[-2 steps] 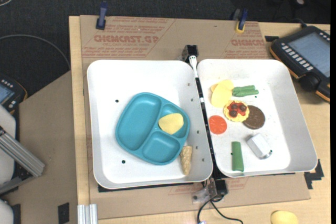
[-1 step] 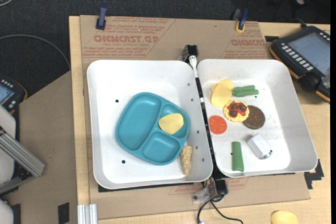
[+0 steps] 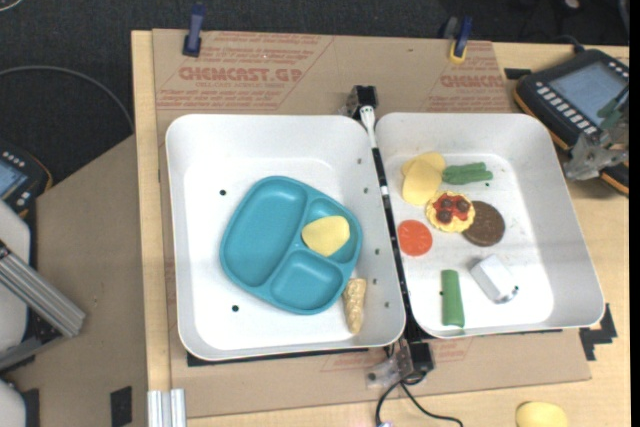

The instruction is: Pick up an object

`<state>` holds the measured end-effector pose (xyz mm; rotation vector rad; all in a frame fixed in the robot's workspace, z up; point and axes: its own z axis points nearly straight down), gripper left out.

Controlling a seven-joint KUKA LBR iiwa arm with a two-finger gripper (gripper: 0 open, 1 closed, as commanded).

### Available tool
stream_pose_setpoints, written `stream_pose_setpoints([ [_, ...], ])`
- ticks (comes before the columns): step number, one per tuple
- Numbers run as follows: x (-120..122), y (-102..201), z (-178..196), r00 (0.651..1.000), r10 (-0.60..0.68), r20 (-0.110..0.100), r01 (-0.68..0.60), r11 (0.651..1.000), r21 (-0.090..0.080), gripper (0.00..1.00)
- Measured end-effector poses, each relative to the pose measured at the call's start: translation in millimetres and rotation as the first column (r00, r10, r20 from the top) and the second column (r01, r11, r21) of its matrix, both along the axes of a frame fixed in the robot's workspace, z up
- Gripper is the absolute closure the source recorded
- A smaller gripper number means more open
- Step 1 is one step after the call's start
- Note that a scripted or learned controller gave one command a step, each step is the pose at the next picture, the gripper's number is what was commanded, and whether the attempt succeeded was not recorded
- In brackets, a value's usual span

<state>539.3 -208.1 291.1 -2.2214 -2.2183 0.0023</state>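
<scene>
Seemingly the pick had not begun: no object was lifted, and I couldn't tell how the jaws stood. Toy foods lay in the right bin (image 3: 560, 215), the green stick (image 3: 452, 299) apart, the easiest target for a descent.

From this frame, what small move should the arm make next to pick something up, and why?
Probably bring the gripper in from the right over the right bin and centre it above the green stick. That piece lies apart from its neighbours near the bin's front, whereas the small pizza and brown disc touch.
</scene>
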Motion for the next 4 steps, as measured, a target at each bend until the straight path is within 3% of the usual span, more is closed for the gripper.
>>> stream_pose_setpoints([
  [1,-63,16,9,1.000,-0.001,-0.001,0.001,1.000,0.002,1.00],
  [2,-32,86,140,1.000,0.010,0.019,-0.010,1.000,-0.003,1.00],
  [3,-62,49,71,1.000,-0.003,-0.003,0.003,1.000,0.001,1.00],
  [4,-46,57,240,1.000,0.004,0.026,-0.004,1.000,-0.007,1.00],
])
